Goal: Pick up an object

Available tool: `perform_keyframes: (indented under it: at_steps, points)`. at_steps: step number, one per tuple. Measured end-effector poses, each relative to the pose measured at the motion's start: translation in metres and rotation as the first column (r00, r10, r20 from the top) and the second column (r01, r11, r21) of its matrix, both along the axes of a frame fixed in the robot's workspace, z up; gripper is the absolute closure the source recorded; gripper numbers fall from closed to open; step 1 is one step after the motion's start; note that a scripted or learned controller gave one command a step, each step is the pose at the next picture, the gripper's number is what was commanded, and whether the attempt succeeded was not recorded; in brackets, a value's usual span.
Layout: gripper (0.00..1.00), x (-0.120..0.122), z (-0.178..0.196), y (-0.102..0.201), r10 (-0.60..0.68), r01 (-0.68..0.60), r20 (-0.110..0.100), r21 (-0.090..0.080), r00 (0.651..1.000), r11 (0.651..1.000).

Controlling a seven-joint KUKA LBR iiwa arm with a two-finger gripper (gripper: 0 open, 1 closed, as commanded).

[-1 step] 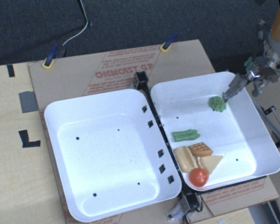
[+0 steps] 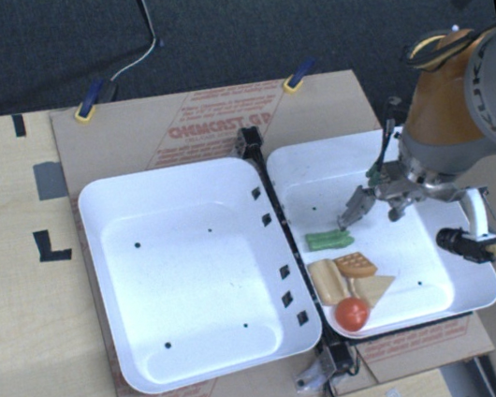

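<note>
On the left the pale wooden desk [image 2: 20,309] carries black tape marks, and a brown cardboard sheet [image 2: 206,124] lies under both bins. The left shallow white plastic bin [image 2: 108,265] sits beside the right shallow white plastic bin [image 2: 436,293], the two joined along a black clipped seam. In the right bin, close to that seam, a flat green bean-shaped piece [image 2: 330,240] lies crosswise. Just below it lie a tan bread-like roll [image 2: 326,282], an orange waffle-patterned piece [image 2: 357,266] and a pale yellow wedge [image 2: 376,288], touching one another, with a round red tomato-like ball [image 2: 351,314] at the bin's near edge. The tool [image 2: 353,212] hangs just above and right of the green piece, apart from it; whether its fingers are spread or closed I cannot tell. The grey arm with the orange band [image 2: 446,110] reaches in from the right.
</note>
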State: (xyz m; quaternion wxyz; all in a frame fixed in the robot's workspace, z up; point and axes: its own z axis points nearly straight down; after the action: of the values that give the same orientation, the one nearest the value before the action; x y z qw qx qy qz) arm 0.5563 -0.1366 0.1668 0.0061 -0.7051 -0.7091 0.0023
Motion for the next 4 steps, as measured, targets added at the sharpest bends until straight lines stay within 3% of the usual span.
perform_keyframes:
  at_steps: [1,2,3,4]
  points:
    - [0.0,0.027,0.105,0.074,0.005,-0.005,0.022,-0.004,1.0,1.0]
    - [0.0,0.003,0.047,0.094,-0.004,0.004,0.005,-0.005,1.0,1.0]
    - [0.0,0.042,0.214,0.161,0.004,-0.004,0.032,-0.004,0.999,1.0]
    - [0.0,0.005,0.325,0.214,0.003,-0.003,0.024,-0.001,1.0,1.0]
